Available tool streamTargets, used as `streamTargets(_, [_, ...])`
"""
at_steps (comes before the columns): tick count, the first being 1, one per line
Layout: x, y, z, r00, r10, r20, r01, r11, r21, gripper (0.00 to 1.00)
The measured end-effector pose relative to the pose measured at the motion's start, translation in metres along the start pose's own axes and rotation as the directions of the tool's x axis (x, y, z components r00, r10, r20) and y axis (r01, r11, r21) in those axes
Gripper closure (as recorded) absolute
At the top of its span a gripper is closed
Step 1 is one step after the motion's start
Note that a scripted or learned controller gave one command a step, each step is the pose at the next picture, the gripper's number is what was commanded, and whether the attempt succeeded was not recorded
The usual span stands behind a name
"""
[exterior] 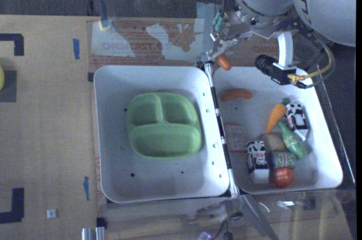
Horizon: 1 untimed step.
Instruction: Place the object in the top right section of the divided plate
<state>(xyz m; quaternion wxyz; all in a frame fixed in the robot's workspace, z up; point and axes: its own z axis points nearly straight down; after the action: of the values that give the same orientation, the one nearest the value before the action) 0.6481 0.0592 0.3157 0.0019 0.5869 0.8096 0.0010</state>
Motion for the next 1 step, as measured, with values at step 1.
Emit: streamTargets(1, [-0.0484,-0.0555,0.066,1.0,0.026,-0.001,-0.026,1.0,0.003,1.0])
